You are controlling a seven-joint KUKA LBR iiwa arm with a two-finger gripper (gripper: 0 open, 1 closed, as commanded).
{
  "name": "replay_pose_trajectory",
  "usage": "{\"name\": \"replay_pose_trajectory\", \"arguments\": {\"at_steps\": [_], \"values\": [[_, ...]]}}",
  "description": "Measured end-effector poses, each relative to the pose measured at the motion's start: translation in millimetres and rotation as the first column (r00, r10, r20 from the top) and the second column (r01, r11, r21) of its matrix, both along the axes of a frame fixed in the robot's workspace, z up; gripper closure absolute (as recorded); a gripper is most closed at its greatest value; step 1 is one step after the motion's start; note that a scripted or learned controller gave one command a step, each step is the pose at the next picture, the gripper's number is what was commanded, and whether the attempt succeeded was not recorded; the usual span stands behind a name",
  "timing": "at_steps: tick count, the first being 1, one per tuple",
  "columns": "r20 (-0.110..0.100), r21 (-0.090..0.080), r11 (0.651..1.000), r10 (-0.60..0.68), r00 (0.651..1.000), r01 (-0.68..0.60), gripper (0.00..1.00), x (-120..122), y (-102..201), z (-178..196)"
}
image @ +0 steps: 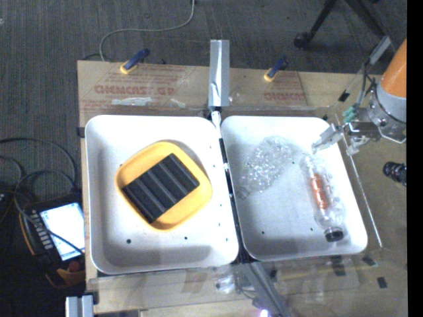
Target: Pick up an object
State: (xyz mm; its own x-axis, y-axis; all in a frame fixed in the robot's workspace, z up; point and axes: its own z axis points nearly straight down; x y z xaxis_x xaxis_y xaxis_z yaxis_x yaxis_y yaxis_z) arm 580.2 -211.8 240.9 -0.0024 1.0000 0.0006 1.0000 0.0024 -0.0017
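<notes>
Camera view looks down on 2 white bins side by side: the left bin (106,243) holds a yellow block with a black ribbed top (164,185), and the right bin (291,246) holds a clear plastic bottle (322,197) lying along its right side, dark cap toward the near edge, plus a crumpled piece of clear wrap (264,162) nearer the middle wall. The gripper (340,135) sits at the right bin's far right corner, just beyond the bottle's far end and apart from it; whether it is open or closed cannot be made out at this size, and nothing is seen caught in it. By the look of things the pick has not happened: all 3 candidate things lie on the bin floors. Left to do is the descent onto 1 thing, likely the nearby bottle, then closing and lifting.
</notes>
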Motion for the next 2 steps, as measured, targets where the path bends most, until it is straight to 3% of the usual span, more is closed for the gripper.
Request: {"name": "replay_pose_trajectory", "arguments": {"at_steps": [1,2], "values": [[0.010,0.003,0.991,0.131,0.991,-0.131,0.00,1,-5,-142],[0.011,0.003,0.991,0.132,0.991,-0.132,1.00,2,-4,-132]]}}
